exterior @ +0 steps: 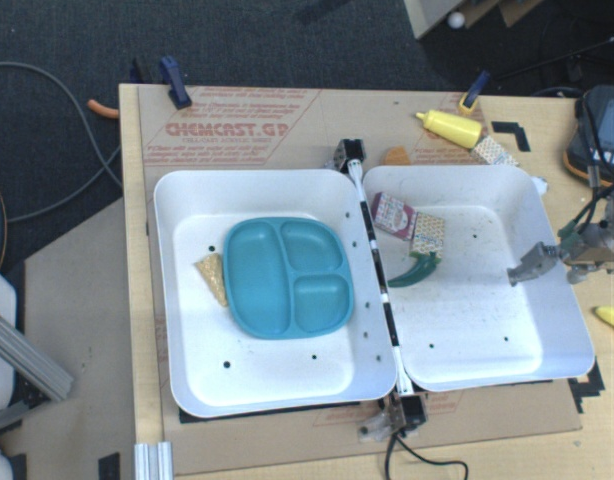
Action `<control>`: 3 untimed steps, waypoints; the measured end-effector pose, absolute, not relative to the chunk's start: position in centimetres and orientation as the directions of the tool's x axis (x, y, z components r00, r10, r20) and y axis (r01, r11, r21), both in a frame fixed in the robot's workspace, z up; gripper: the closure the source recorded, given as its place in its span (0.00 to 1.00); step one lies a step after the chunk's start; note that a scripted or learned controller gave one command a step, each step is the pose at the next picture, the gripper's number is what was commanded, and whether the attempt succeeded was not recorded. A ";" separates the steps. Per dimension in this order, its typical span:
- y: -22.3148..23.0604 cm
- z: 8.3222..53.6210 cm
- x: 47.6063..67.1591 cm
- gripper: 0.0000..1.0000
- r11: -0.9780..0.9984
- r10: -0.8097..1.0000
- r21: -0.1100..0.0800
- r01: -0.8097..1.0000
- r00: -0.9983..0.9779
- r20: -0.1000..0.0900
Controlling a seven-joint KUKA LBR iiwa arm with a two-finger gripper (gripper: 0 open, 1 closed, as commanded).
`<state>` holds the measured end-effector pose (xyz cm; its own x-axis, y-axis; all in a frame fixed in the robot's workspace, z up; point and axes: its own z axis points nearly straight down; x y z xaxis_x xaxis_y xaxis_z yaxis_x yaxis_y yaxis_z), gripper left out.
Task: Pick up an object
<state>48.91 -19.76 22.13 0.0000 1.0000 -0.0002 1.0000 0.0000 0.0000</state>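
Two bins are sitting side by side; inside the right bin (487,348), a green curved piece (415,270) is lying just beside a patterned packet (407,223). Probably light and stiff, grip its middle. Gripper (532,265) is hovering well apart; its spread cannot be told.

Two white bins sat side by side on the bench (237,133). The left bin (187,368) held a teal divided plate (287,275) over a tan sponge (212,273). The right bin (487,353) held a small patterned packet (409,223) touching a green curved piece (417,270). The end effector (532,264) hovered at that bin's right rim.
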 end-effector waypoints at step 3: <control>-9.3 8.6 60.2 0.00 0.001 1.000 0.000 1.000 -0.001 0.000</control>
<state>60.23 -9.31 8.61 -0.0010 1.0000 -0.0005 1.0000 0.0010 -0.0001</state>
